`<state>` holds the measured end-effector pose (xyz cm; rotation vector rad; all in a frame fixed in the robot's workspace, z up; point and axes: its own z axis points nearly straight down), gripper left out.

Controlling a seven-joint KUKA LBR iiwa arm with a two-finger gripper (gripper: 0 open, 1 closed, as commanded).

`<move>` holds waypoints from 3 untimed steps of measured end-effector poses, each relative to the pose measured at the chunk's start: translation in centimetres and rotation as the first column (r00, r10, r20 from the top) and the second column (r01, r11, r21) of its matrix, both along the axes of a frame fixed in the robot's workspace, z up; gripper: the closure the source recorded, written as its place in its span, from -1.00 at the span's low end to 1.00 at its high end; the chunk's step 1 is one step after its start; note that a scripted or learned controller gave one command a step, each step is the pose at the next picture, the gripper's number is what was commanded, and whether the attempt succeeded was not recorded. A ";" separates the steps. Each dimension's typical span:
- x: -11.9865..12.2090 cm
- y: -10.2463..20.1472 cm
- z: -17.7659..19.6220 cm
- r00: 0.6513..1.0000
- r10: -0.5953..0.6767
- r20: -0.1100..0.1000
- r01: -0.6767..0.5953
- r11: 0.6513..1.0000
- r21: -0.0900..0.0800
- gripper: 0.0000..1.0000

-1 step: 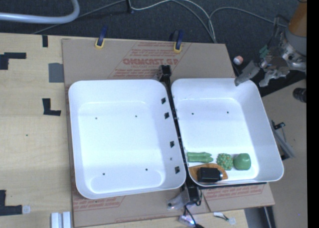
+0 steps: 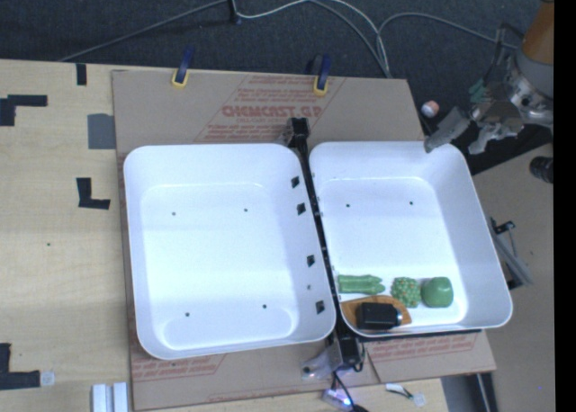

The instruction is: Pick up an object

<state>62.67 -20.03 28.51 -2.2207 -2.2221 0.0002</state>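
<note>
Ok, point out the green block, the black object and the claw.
green block (image 2: 437,291): camera view, middle of its top face.
black object (image 2: 378,316): camera view, middle of its dark body.
claw (image 2: 443,138): camera view, near the tip of the finger over the right bin's far corner.

- The desk (image 2: 54,248) is pale wood with black tape marks.
- A cardboard sheet (image 2: 261,104) lies on it.
- Two white bins, left bin (image 2: 216,248) and right bin (image 2: 396,221), rest side by side on the cardboard.

Grey arm (image 2: 540,50), orange band
</note>
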 end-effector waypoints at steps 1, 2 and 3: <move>-0.2 0.3 -4.2 1.000 0.000 -0.003 0.000 1.000 0.001 -1.00; -0.2 -0.2 -10.5 1.000 0.000 -0.005 0.000 1.000 0.001 -1.00; -1.2 -0.3 -15.3 1.000 0.000 -0.004 0.000 1.000 0.001 -1.00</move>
